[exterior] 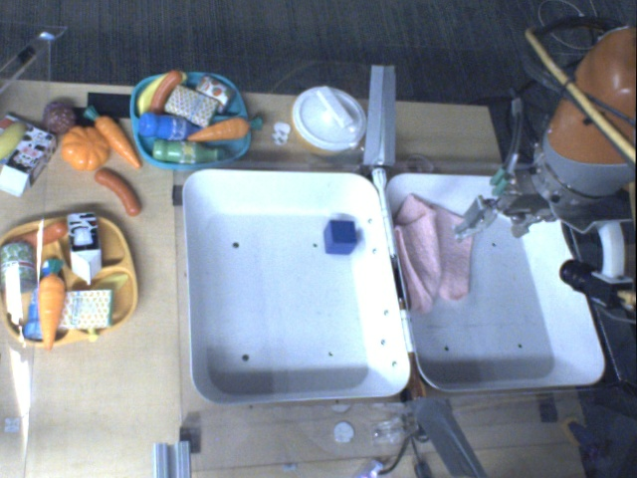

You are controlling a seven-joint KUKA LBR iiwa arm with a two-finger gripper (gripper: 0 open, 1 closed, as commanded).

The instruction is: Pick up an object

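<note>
A small blue cube (340, 235) lies in the left white bin (249, 366), toward its far right part. A crumpled pink cloth (430, 254) lies along the left side of the right white bin (518, 366). My gripper (478, 217) hangs over the right bin's far half, just at the cloth's upper right edge. I see nothing held in it. The grey arm with its orange band (597, 98) comes in from the right.
A white lidded bowl (329, 118) and a metal post (378, 118) stand behind the bins. Left of the bins are a blue bowl of toy food (189, 119), a yellow plate of toy food (65, 282), and loose toy vegetables (100, 152).
</note>
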